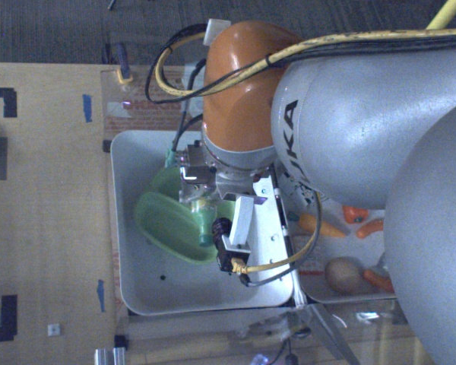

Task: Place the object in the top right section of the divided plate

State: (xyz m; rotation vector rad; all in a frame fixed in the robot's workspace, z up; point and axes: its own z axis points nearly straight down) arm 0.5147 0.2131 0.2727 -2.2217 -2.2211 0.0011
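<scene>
A pale green divided plate (pixel 167 223) lies in the left white bin (pixel 148 284), toward the bin's middle. My gripper (pixel 203 207) hangs directly over the plate's right part, under the orange wrist band (pixel 239 90). The wrist and its cabling hide the gripper's tip and the plate surface beneath it. I cannot see any object in the gripper or on the visible part of the plate.
The right bin (pixel 342 299) holds several orange carrot-like pieces (pixel 324 227) and a brownish round item (pixel 345 274), partly hidden by the grey arm (pixel 365 120). To the left is a wooden bench top (pixel 45 226) with blue tape marks.
</scene>
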